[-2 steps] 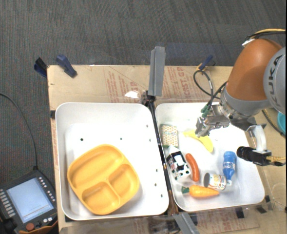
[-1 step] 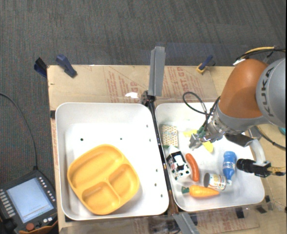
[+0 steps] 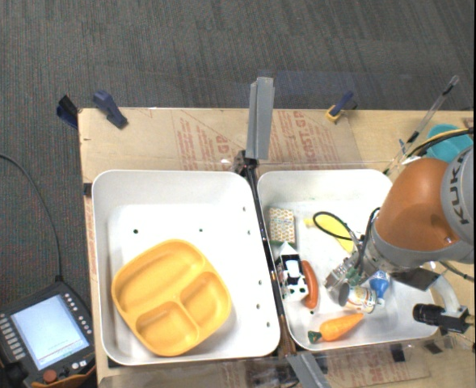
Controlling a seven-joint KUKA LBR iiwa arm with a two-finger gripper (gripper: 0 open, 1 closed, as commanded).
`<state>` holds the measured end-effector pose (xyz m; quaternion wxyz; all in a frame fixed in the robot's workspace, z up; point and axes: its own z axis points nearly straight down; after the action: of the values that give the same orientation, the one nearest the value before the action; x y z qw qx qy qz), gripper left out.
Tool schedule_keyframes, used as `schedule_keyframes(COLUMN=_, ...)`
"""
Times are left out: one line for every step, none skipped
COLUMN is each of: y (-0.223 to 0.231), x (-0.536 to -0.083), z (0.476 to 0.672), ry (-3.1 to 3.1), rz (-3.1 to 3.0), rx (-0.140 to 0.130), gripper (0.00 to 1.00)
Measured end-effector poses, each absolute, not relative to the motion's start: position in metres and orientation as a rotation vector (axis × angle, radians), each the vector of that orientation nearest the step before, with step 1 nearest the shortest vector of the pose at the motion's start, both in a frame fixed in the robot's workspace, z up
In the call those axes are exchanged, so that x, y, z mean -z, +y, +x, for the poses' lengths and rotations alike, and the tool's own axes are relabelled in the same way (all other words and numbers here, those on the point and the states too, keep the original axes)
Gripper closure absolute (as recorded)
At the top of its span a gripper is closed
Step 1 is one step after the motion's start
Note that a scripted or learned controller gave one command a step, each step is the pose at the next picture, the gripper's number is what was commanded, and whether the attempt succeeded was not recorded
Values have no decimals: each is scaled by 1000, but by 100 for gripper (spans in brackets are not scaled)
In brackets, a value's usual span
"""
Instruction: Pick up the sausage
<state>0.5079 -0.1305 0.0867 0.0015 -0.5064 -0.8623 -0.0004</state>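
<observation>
Red sausage (image 3: pixel 310 284) lies in the right bin (image 3: pixel 334 183) near its left wall, beside a black-and-white toy (image 3: pixel 289 270). Just right, the jaws (image 3: pixel 344 279) hover among a small bottle (image 3: pixel 361 298) and carrot (image 3: pixel 340 326); their spread I cannot tell. Leftward, a yellow tray (image 3: pixel 171 296) fills the other bin (image 3: pixel 173 186).

The grey KUKA arm with its orange band (image 3: pixel 411 208) reaches in from the right and bends downward at the wrist, its two-finger metal gripper (image 3: pixel 347 280) hanging low near the front of the right-hand area.
</observation>
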Motion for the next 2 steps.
schedule_keyframes(y=-107, x=-157, z=512, ry=-2712, rz=-1581, rx=0, gripper=100)
schedule_keyframes(y=-36, x=-186, z=480, ry=-2831, rz=-1353, rx=-1, gripper=100)
